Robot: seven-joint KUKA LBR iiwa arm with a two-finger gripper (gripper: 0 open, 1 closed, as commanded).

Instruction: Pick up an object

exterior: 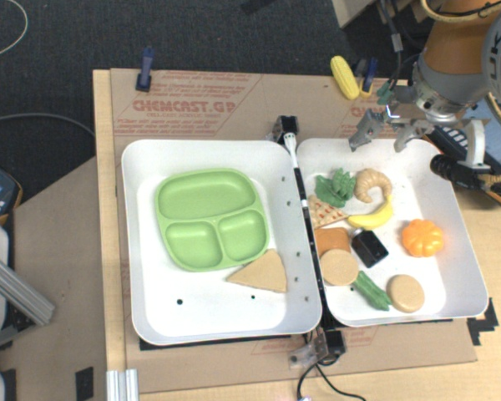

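My gripper (382,135) hangs above the far edge of the right bin (466,249), fingers spread open with nothing between them. Just below it in that bin lie a croissant (373,182), a green leafy piece (336,186) and a banana (376,216). An orange pumpkin (422,237) sits to the right. A black block (370,247), a brown square piece (332,240), two tan round pieces (340,266) (406,292), a green bean (369,291) and a waffle-like cracker (326,211) fill the rest.
The left bin (142,224) holds a green divided plate (212,217) and a tan wedge (260,274). A yellow corn cob (344,77) lies on the cardboard behind the bins, with a blue clamp (144,69) at the far left.
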